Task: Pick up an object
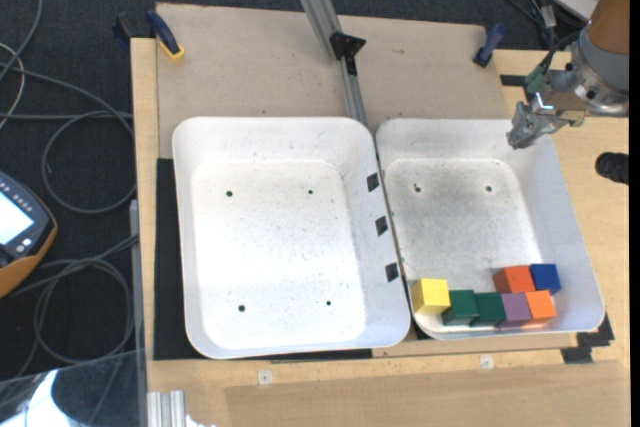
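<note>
Seven small blocks sit clustered in the near corner of your right bin (560, 215), pressed against its front wall: yellow block (432, 294), two green blocks (476, 307), purple block (516, 308), two orange blocks (528, 292) and blue block (545, 276). They touch one another in a tight row, the orange and blue ones stacked partly behind the others. Your gripper (524, 132) hangs over the far right corner of the same bin, well apart from the cluster, which lies toward the front edge. You cannot tell from this view how wide the claw stands, and nothing shows in its grasp. Left bin (200, 155): listed beside the right one, edges touching along the middle. No readable labels or writing appear on the blocks or bins.
</note>
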